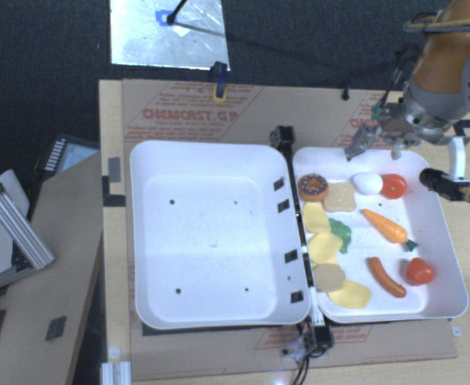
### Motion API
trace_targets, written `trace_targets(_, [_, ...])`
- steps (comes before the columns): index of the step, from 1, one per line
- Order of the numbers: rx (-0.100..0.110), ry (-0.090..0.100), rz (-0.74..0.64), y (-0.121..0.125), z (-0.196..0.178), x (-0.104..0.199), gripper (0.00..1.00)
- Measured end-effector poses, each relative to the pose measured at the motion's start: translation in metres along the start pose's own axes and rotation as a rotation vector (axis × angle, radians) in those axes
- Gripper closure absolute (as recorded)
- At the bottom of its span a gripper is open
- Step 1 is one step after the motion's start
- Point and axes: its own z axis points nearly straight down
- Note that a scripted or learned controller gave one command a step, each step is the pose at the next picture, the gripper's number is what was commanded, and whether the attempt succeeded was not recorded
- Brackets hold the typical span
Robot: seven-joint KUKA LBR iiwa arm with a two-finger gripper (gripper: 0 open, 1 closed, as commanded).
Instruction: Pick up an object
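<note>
Under bins, board [188, 111] reads "CHEMCAST GP"; pincer [377, 140] open, empty, above right bin [443, 239].

Even overhead light reaches me, bright on the white bins [211, 159]. Glare flares off the foil sheet [167, 22]; the picture is soft, slightly grainy, shadows faint.
</note>
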Motion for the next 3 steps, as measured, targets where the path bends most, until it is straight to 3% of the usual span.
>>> trace_targets(1, [0.007, 0.003, 0.004, -0.093, 0.140, 0.026, 0.00])
trace_targets(2, [0.004, 0.001, 0.003, -0.123, 0.135, 0.037, 0.00])
trace_targets(3, [-0.001, 0.000, 0.002, -0.121, 0.124, 0.036, 1.00])
